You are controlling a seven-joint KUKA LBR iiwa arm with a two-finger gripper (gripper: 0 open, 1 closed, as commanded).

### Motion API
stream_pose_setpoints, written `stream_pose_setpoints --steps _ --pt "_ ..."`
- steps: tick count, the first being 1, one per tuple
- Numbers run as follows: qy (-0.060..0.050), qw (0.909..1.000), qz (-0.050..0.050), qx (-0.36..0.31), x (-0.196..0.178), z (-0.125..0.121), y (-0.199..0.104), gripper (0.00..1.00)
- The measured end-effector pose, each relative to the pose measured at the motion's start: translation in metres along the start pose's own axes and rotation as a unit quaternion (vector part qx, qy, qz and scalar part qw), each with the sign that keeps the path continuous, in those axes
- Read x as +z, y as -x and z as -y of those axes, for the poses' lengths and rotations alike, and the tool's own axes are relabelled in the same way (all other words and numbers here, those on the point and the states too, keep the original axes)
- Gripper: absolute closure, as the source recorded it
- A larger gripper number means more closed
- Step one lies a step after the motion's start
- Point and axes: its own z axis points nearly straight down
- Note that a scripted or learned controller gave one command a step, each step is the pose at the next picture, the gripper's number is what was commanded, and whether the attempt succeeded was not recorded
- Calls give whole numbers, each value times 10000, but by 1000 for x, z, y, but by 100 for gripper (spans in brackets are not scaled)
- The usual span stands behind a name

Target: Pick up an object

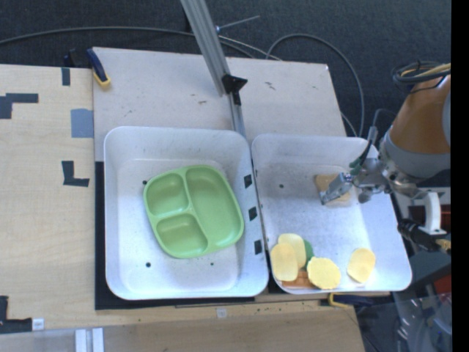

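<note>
Wooden counter (44, 196) carrying two white bins: the left bin (117, 218) holds a green divided plate (193, 211); the right bin (381, 218) holds a tan block (327, 182) and several yellow pieces (322, 272) along its near wall. My end effector (338, 189) sits low over the tan block, touching or just beside it; whether it grips the block I cannot tell. To do this step well, I should centre on the block, close fully, then lift straight up.

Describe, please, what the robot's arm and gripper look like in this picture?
The arm is a rounded grey body with a broad orange band above the wrist. Its gripper is small, grey metal with dark parts. Yellow and black cables loop near the top of the arm.
</note>
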Motion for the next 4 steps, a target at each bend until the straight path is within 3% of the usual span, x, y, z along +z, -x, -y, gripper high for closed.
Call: stream_pose_setpoints --steps 2,3,4 --pt "29 10000 9 -4 105 3 -6 0" --pt "26 10000 -2 -8 94 3 -7 100" --pt "54 10000 5 -6 31 2 -9 100"
